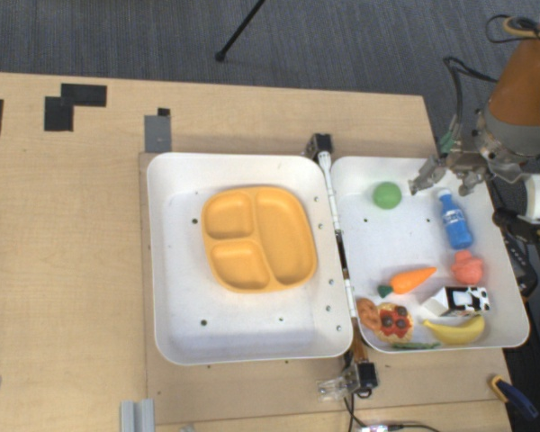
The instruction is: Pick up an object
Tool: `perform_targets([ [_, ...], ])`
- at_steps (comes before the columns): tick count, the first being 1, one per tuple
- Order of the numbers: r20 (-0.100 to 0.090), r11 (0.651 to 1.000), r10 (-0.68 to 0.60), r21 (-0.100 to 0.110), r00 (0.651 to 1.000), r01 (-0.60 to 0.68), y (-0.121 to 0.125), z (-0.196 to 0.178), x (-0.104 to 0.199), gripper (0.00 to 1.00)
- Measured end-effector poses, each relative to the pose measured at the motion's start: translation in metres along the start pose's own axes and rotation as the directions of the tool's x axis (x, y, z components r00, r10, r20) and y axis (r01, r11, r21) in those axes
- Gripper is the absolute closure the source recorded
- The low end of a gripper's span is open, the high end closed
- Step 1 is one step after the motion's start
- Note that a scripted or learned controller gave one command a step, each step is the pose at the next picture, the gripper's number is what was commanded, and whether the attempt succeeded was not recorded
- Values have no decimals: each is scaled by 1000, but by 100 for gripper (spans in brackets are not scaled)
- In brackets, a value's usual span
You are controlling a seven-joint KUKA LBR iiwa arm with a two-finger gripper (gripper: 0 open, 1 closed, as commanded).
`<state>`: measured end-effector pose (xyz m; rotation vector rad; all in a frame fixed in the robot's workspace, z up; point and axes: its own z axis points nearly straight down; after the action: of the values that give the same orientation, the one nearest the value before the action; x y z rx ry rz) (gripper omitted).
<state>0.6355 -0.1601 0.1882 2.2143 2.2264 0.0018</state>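
- The arm (522, 88), grey with an orange band, comes in at the 2 o'clock corner of the view, above the far right edge of the right bin (360, 241).
- Its gripper (445, 175) hangs over the far part of that bin with the two fingers spread wide; nothing sits between them.
- A blue bottle (454, 221) lies just at 6 o'clock of the gripper, its white cap pointing toward the fingers (close, though contact cannot be made out).
- A green ball (387, 195) rests at about 9 o'clock of the gripper, near it but apart.
- At 6 o'clock of the bottle sits a pink-red lumpy toy (468, 266).
- An orange carrot (411, 280) lies at 8 o'clock of the pink toy, tilted, its green end toward the bin's left wall.
- Along the near edge of the right bin: a pizza slice (387, 319) at the left, a yellow banana (456, 330) at the right, and a black-and-white boxy thing (465, 300) just at 12 o'clock of the banana.
- The left bin (175, 268) holds a yellow divided plate (257, 238) (three compartments), lying roughly in its middle.
- Both bins sit side by side on a pale wooden bench (63, 268), touching along the middle seam.
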Motion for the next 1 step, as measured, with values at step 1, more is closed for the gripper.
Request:
perform_targets([
  [1,1,995,101,-2,995,-101,2,88,-31,0],
])
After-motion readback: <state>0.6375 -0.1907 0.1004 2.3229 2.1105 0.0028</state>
